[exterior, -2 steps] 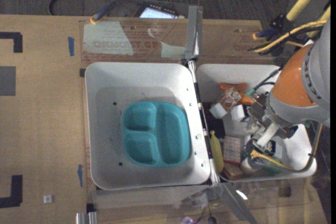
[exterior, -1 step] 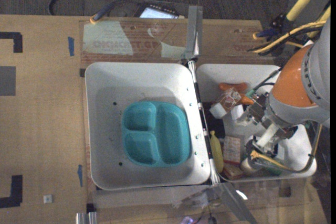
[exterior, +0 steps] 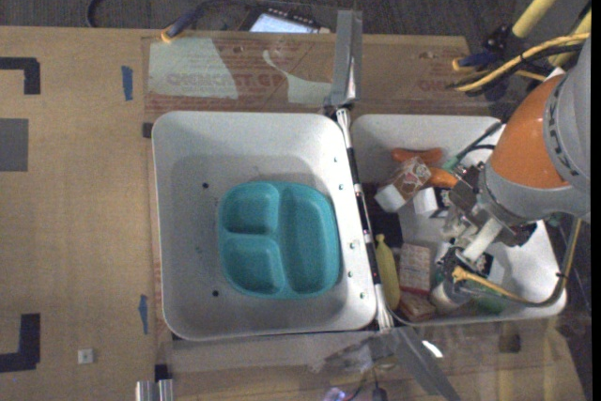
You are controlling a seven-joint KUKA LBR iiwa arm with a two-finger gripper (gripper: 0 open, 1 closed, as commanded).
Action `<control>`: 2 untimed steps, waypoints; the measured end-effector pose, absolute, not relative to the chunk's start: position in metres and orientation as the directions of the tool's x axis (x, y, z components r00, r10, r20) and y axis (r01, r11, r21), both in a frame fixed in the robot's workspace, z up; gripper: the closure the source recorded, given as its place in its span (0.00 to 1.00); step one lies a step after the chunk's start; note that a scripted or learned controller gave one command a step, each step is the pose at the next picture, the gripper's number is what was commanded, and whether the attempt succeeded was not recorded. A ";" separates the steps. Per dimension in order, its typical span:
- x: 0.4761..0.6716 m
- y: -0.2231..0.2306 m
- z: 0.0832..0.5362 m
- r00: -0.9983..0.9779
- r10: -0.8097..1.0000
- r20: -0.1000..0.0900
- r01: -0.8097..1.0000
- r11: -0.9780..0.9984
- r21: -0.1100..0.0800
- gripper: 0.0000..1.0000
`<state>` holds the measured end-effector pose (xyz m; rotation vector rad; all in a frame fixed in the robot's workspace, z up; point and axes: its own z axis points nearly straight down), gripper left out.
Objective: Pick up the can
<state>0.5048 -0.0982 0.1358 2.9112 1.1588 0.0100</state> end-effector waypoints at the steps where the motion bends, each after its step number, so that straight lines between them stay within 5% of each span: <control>1: 0.497 -0.137 0.111 0.622 0.783 0.037 0.782 -0.623 0.036 1.00; 2: 0.481 -0.134 0.198 0.750 0.661 -0.001 0.661 -0.750 -0.002 1.00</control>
